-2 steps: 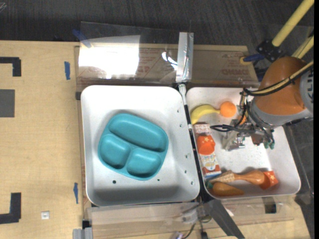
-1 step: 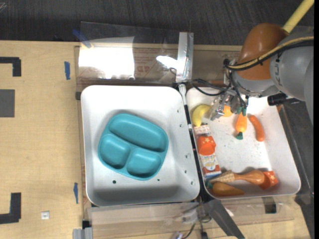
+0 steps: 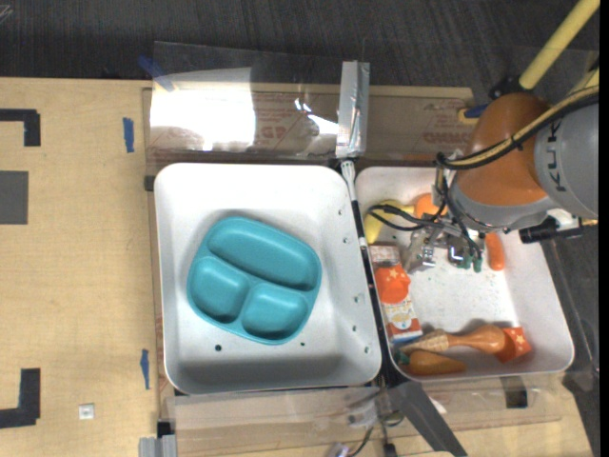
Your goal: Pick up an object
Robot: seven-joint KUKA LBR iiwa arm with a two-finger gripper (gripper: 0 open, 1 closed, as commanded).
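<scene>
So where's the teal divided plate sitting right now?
In the camera view, the teal divided plate lies in the left bin, roughly centred on its floor, across the divider from the right bin where the arm is working.

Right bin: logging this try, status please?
Gripper low in right white bin, nothing seen held. Orange-capped bottle beside it, brown wooden handle near front wall. Teal divided tray in left bin.

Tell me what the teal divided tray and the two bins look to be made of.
Teal divided tray: likely moulded plastic, going by its uniform colour, rounded compartments and soft sheen. Left bin and right bin: probably thin white plastic or coated metal, smooth and slightly glossy, with small dark dots along the left bin's wall that may be rivets.
</scene>
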